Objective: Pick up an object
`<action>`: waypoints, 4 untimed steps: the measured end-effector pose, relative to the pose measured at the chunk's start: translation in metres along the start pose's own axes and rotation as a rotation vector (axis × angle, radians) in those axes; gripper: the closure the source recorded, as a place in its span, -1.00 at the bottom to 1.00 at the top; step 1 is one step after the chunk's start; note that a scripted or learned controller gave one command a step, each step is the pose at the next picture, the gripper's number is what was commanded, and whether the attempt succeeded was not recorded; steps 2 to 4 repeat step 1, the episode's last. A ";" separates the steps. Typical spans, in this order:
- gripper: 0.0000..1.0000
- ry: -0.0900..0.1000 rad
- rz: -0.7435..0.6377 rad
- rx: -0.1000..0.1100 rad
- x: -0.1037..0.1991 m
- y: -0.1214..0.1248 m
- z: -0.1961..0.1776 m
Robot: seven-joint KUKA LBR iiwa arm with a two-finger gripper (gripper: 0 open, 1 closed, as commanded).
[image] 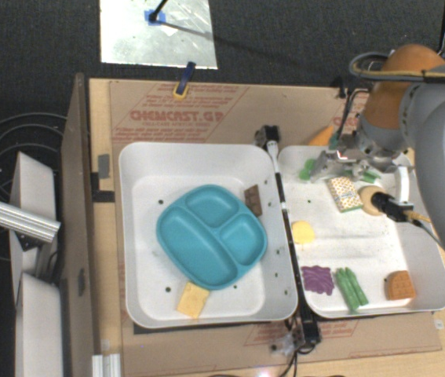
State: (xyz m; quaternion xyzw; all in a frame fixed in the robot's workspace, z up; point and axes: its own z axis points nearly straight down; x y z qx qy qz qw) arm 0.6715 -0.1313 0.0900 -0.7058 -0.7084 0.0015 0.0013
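The arm (pixel 434 108) is reaching in over the right bin (pixel 422 246), its hand (pixel 348 163) hanging above that bin's far edge. How the hand is standing cannot be told, and nothing is showing in its grasp. Just below the hand a patterned card (pixel 345 194) is lying flat, with a green piece (pixel 309 168) beside it. A yellow piece (pixel 303 232) is resting near the bin's left edge. Along the near edge a purple piece (pixel 317 279), a green stalk (pixel 352 288) and a brown biscuit (pixel 399 285) are lying. The left bin (pixel 140 210) is carrying a blue tray (pixel 210 234).
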 end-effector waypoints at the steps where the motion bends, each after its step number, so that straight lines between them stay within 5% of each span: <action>1: -1.00 0.000 0.003 -0.005 0.010 -0.046 -0.022; 4: -1.00 0.000 0.003 -0.005 0.010 -0.046 -0.022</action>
